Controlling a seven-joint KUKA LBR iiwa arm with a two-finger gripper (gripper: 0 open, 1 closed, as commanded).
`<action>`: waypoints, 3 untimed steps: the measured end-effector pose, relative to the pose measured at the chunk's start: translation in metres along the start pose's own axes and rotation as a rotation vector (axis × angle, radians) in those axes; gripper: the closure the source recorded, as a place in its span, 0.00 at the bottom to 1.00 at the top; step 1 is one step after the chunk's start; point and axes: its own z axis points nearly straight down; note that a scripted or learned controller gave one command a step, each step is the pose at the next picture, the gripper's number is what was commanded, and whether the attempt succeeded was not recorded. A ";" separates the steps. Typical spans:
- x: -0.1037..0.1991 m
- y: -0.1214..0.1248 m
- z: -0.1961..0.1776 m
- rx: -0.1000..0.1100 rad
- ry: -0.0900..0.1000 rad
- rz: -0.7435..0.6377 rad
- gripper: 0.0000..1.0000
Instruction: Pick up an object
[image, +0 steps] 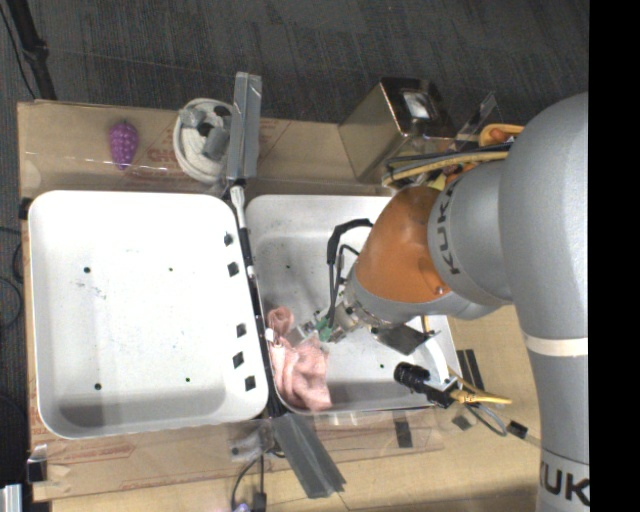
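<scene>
My two-finger gripper (328, 326) was down in the right shallow white plastic bin (290, 225), just beside the crumpled pink cloth (298, 365) at the bin's lower-left corner. Couldn't tell the gripper's state, wrist blocked the view. Cloth lay against the bin wall, near the divider. Left white bin (130, 300) sat alongside. Small purple grape-like bunch (123, 142) was on the bench above it

Two white bins (130, 310), one pink cloth (300, 368), one purple grape bunch (123, 143), one arm (500, 240).
</scene>
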 end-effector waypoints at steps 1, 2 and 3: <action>-0.003 -0.004 -0.019 0.001 0.003 -0.037 0.00; 0.008 -0.021 -0.001 -0.003 0.000 0.013 0.00; 0.008 -0.020 -0.010 -0.002 0.003 0.008 1.00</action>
